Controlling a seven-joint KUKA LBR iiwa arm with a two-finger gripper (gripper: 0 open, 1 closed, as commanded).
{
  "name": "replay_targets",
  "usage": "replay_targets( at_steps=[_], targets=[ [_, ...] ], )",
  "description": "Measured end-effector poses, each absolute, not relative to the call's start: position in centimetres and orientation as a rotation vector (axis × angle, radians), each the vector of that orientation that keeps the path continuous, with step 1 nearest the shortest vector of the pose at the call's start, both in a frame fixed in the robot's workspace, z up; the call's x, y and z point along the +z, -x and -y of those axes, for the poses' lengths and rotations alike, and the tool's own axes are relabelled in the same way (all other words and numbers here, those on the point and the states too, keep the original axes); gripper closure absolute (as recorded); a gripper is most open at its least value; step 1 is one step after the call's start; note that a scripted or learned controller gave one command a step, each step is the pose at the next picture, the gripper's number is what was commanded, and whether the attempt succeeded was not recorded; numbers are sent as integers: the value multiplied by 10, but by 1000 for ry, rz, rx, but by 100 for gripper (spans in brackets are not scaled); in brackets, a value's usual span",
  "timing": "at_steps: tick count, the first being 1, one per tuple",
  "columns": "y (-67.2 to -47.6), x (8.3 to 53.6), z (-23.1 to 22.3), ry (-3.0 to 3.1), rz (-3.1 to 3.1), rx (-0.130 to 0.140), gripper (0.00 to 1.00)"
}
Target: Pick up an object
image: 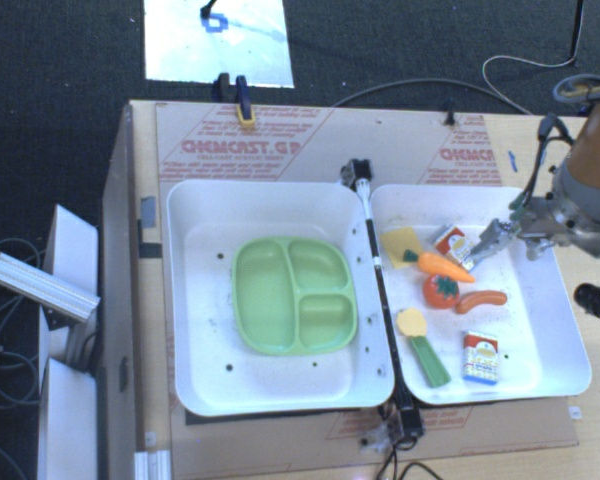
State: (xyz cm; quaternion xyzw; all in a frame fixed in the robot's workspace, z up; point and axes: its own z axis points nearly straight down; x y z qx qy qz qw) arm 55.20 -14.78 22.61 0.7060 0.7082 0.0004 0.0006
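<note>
The right bin [565, 320] holds several toy foods: a yellow wedge [403, 242], a small red and white box [448, 239], an orange carrot [444, 266], a red tomato [440, 291], a red sausage [480, 301], a green stick with a yellow round top [421, 343] and a second red box [480, 357]. My gripper [480, 249] reaches in from the right, slanting down and left. Its tip hangs just right of the carrot and the first red box. Nothing is visibly held.
In the left bin [185, 268] lies a light green divided plate [295, 295]. A black bar [372, 258] joins the two bins. The arm's grey wrist [580, 203] stands over the right bin's far right corner. Cardboard [280, 138] lies behind the bins.
</note>
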Motion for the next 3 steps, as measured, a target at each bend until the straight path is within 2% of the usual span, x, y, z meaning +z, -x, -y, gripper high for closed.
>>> replay_targets(
  at_steps=[1, 2, 3],
  targets=[
    [-567, 89, 155, -2221, -2223, -1, 0],
    [-616, 85, 114, -2216, -2225, 3, 0],
    [-617, 95, 115, -2214, -2225, 4, 100]
  ],
)
